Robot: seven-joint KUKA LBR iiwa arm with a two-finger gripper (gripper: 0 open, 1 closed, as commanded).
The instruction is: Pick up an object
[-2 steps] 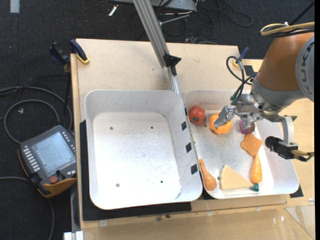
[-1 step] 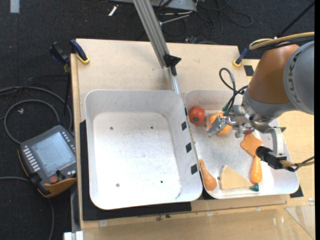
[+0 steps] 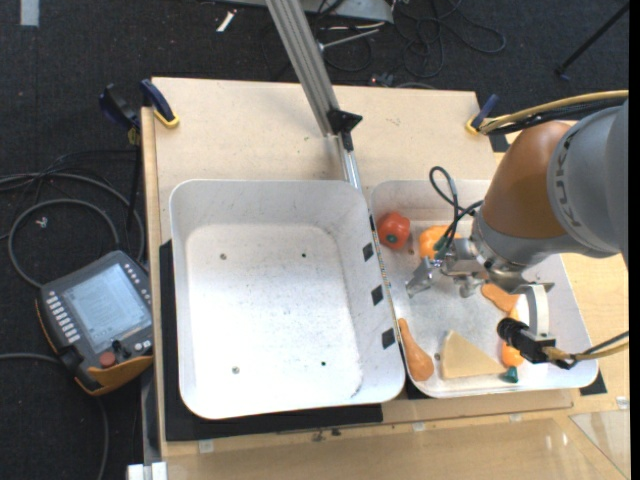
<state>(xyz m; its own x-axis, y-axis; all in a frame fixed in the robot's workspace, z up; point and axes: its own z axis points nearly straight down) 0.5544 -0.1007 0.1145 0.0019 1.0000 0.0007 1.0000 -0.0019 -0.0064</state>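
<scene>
Your pincer (image 3: 425,276) sits low in the right bin (image 3: 570,298), and you cannot tell its state. Nothing is visibly lifted: the red-orange fruit (image 3: 394,229), tan wedge (image 3: 468,356) and orange gourd (image 3: 415,353) lie there, so the pick remains undone.

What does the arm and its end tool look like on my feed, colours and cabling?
The arm is a thick rounded body, grey at the upper link, with a wide orange band above the wrist. Below it sits a darker grey wrist and a metallic silver gripper. A black cable loops from the wrist, and a yellow-and-black hose runs along the arm's top.
</scene>
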